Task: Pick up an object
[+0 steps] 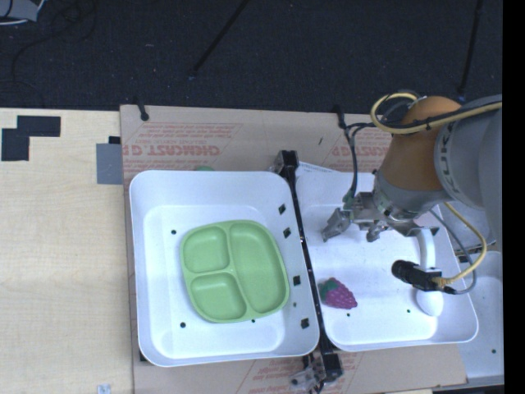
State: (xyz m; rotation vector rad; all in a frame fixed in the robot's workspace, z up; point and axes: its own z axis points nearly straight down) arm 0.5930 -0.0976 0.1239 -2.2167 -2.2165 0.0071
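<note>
A small purple bunch of toy grapes with a green leaf lies on the floor of the right white bin, close to its left wall. My gripper hangs over the back part of that bin, up and a little right of the grapes and apart from them. Its two grey fingers are spread open with nothing between them. The grey arm with its orange band comes in from the right.
The left white bin holds a light green divided plate. A black divider strip runs between the two bins. Brown cardboard lies under and behind both bins.
</note>
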